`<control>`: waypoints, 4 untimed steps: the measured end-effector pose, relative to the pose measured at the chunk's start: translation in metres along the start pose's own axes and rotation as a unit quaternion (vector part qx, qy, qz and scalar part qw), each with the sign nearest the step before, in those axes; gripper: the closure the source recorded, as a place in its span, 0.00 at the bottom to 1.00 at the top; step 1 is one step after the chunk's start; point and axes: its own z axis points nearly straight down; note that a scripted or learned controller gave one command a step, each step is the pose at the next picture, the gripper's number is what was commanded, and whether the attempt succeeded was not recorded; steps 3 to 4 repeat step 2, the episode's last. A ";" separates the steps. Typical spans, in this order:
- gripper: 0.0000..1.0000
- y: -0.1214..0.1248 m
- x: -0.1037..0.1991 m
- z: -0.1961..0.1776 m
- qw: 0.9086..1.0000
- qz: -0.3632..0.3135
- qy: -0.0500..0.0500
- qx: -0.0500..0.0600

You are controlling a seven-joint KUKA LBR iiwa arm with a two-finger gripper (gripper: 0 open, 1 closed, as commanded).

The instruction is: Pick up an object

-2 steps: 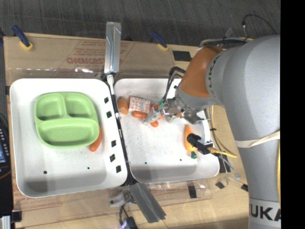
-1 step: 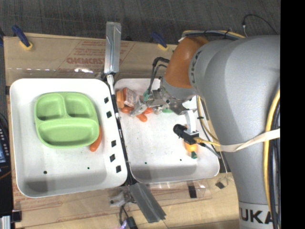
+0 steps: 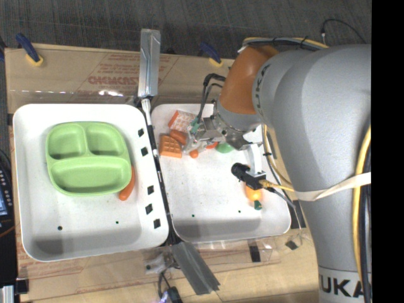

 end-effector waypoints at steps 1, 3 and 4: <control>1.00 0.023 -0.038 -0.059 1.000 0.009 0.000 0.002; 1.00 -0.033 -0.028 -0.111 0.999 0.051 -0.002 -0.003; 1.00 -0.033 -0.028 -0.111 0.999 0.051 -0.002 -0.003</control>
